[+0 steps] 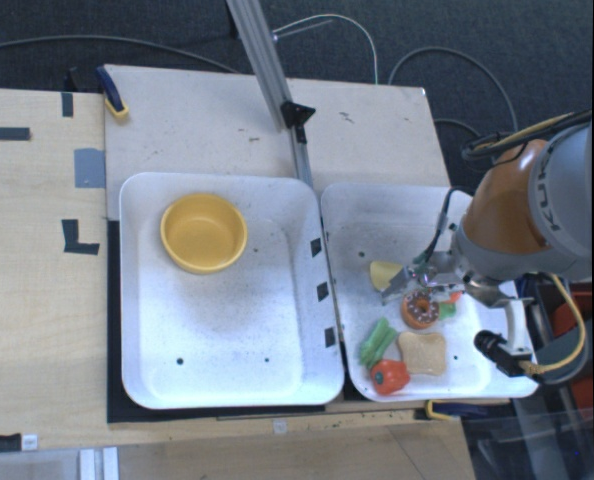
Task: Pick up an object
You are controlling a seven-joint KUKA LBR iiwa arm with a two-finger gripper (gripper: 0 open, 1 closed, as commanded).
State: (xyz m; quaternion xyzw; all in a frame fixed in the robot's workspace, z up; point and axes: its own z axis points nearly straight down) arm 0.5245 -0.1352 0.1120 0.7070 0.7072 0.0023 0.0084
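The round red-and-orange toy, which looked like a tomato slice (420,310), lay in the right bin (377,208), toward its right side. My hand (424,280) hung just above it, with the grey arm and its orange band (502,208) reaching in from the right. I could not tell whether the hand was apart or together; the wrist hid it. I saw nothing held.

I judged the slice to be light, stiff plastic, flat and a little slick. Taking it across its rim seemed the best hold, since its flat face offers little to grip.

Neighbours crowded it. A yellow wedge (384,273) sat just to its left. A tan slice of bread (423,352) lay just below it, nearly touching. Green pods (378,340) and a red pepper (389,375) lay at the lower left of the group. I reckoned a slip could nudge any of these.

The upper part of the right bin looked bare, giving room to lift away. The bin's right wall stood close behind the arm. The left bin (227,368) held a yellow bowl (204,231), well apart. Both bins rested on the table (177,118).
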